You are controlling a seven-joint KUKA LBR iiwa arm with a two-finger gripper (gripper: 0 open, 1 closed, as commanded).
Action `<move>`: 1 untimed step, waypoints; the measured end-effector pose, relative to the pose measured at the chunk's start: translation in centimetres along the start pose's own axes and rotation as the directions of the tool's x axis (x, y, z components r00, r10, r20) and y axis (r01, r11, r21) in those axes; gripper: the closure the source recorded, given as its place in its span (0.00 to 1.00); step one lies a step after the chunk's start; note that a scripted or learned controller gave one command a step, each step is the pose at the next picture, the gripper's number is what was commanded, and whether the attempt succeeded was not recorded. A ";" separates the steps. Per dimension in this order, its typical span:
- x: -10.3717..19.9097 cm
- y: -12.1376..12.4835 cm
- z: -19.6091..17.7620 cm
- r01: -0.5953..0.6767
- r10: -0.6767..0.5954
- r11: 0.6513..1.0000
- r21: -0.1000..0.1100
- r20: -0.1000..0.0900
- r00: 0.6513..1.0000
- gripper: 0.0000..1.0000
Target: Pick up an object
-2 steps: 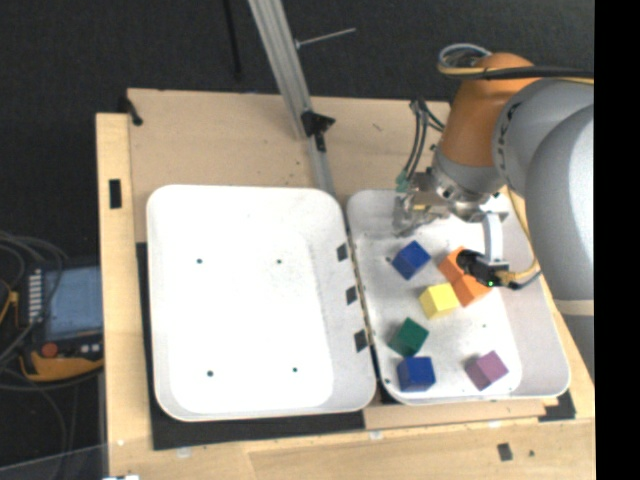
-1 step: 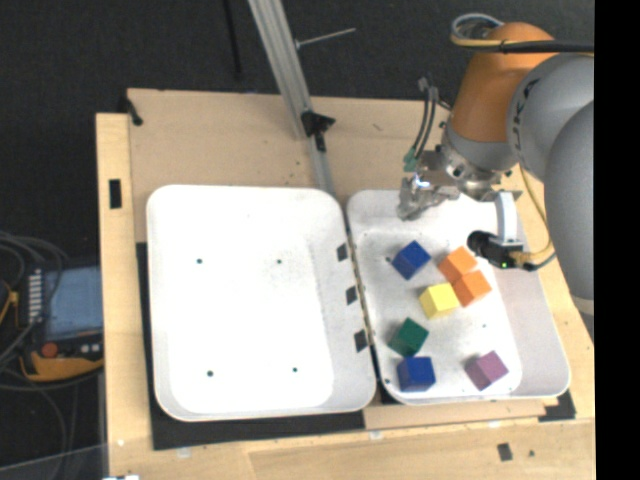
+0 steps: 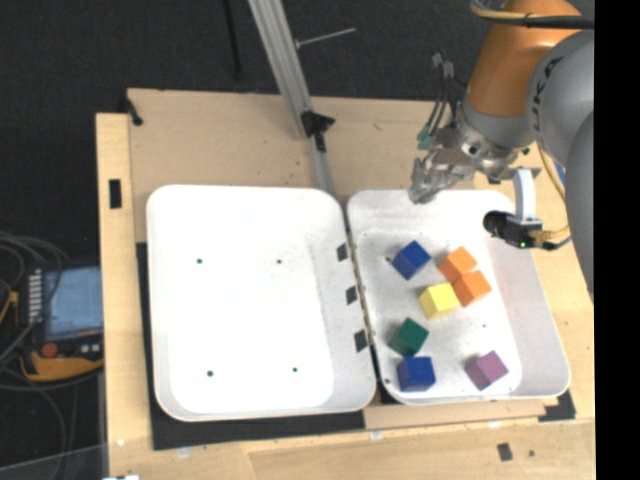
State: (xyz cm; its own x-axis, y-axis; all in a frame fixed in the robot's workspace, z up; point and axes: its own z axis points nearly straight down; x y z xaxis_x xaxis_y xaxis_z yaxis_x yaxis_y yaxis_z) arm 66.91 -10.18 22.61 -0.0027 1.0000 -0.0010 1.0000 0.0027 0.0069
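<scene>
— What lies around the table (image 3: 240, 138)?
— Dark floor (image 3: 120, 28) on every side. A metal pole (image 3: 285, 63) slants up from the tan wooden top.
— And at the left?
— Tangled cables (image 3: 25, 268) and a handheld control unit with a blue screen (image 3: 70, 303).

Robot arm (image 3: 560, 78), grey casing with an orange band (image 3: 512, 63).
Rounded grey shell; metallic wrist; dark thin cables along wrist; small grey gripper (image 3: 428, 186); white bracket with black module (image 3: 508, 226) at side.
</scene>
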 end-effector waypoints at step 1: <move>-0.1 0.1 -4.4 0.002 -0.002 1.000 0.000 0.000 1.000 1.00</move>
State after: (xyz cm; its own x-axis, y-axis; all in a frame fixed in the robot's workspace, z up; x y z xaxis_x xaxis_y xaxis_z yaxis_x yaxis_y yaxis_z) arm 67.00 -10.24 27.04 -0.0043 1.0000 -0.0013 1.0000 0.0044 0.0068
